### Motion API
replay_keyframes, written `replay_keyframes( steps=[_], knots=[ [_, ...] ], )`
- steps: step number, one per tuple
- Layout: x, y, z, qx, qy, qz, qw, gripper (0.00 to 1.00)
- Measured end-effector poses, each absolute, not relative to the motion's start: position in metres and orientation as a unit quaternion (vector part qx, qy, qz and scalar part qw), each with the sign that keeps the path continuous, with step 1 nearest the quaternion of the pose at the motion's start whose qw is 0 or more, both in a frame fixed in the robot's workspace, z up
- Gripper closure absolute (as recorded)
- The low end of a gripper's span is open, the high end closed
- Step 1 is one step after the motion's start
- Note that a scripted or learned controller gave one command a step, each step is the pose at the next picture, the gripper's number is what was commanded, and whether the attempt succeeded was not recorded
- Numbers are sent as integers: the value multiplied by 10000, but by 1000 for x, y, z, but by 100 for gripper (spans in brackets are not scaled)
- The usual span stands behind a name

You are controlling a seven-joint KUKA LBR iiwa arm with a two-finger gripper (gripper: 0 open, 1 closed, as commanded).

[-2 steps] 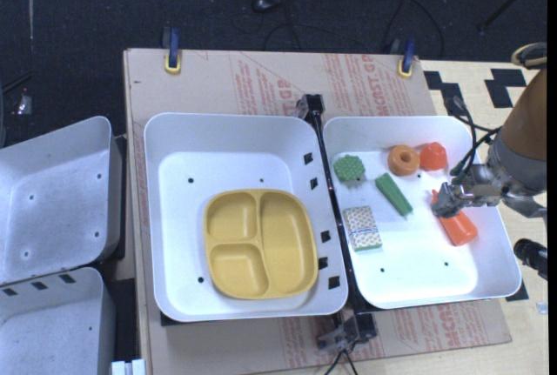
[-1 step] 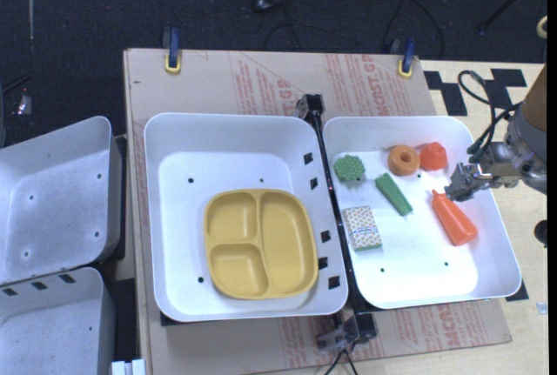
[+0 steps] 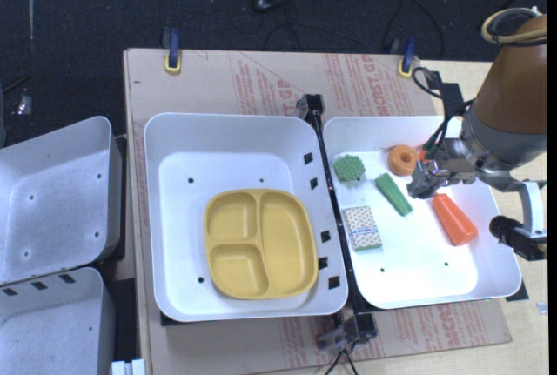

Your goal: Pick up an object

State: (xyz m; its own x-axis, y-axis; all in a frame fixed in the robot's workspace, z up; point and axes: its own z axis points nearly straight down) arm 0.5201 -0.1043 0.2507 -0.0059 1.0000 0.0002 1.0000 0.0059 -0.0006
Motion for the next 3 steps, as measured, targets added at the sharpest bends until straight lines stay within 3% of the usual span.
replay_keyframes(
  steps=[3],
  knots=[
    [552, 45, 264, -7050, -7092, -8, -6, 100]
  ],
)
